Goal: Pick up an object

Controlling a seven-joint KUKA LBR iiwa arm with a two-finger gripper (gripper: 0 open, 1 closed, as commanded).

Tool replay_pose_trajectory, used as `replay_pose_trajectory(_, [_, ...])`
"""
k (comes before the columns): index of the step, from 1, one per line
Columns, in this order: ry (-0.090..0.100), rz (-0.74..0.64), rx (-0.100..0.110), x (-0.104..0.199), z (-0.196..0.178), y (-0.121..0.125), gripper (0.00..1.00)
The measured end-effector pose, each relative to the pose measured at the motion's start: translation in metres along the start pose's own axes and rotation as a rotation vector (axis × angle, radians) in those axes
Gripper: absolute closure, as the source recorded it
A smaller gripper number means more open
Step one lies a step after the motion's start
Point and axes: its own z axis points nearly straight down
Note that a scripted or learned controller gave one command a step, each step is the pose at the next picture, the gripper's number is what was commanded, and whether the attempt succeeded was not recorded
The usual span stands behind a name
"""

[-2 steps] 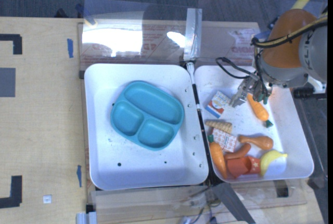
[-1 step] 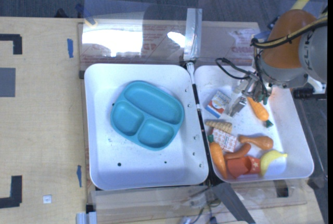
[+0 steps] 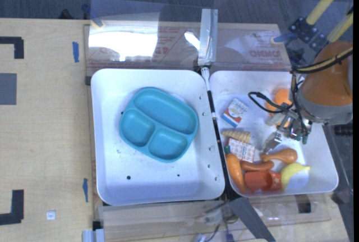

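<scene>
Grey arm (image 3: 328,97) with an orange band, black cable and metallic pincer (image 3: 276,141).

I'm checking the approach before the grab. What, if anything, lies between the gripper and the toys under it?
Nothing visible. The gripper hangs in the right bin just above the orange toy, beside the yellow toy.

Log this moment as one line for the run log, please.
phase: reaching | gripper: low in right bin, above toy food pile | grasp: none seen | left bin: blue divided plate
</scene>
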Motion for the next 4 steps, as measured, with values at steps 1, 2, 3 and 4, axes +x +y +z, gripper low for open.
replay_pose_trajectory(1, [-0.003,0.154,-0.004,-0.012,0.0,0.055,0.0])
replay_pose_trajectory(2, [-0.001,0.125,-0.001,-0.048,0.002,0.104,0.0])
replay_pose_trajectory(3, [0.001,0.25,0.002,-0.037,0.001,0.036,0.0])
replay_pose_trajectory(4, [0.001,0.319,0.001,-0.009,0.0,-0.012,0.0])
